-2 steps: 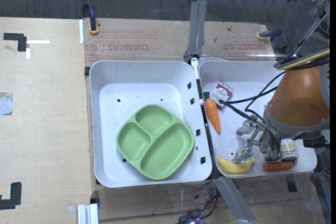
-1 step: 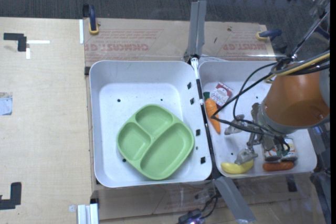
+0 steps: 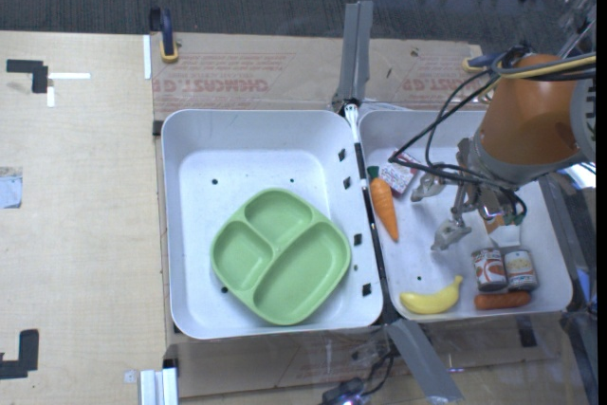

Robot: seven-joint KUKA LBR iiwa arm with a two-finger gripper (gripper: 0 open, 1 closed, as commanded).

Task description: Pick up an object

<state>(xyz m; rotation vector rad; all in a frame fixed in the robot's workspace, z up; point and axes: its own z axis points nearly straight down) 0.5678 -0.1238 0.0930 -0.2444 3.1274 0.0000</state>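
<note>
Gripper (image 3: 453, 225) of mine hangs over right white bin (image 3: 560, 242), metal fingers spread, holding nothing. Task barely begun: pick still to do. Nearest candidates: orange plastic carrot (image 3: 383, 209) to its left, yellow toy banana (image 3: 432, 299) below, small printed cans (image 3: 505, 268) just beside.

You see two white bins side by side on wooden bench (image 3: 76, 204). Left bin (image 3: 180, 232) carries green divided plate (image 3: 282, 254), lying flat. Metal divider post (image 3: 357, 52) rises behind where bins meet. Blue-and-orange clamp (image 3: 163, 33) grips bench's far edge. Black brackets, probably markers, at left edge (image 3: 27, 71).
</note>
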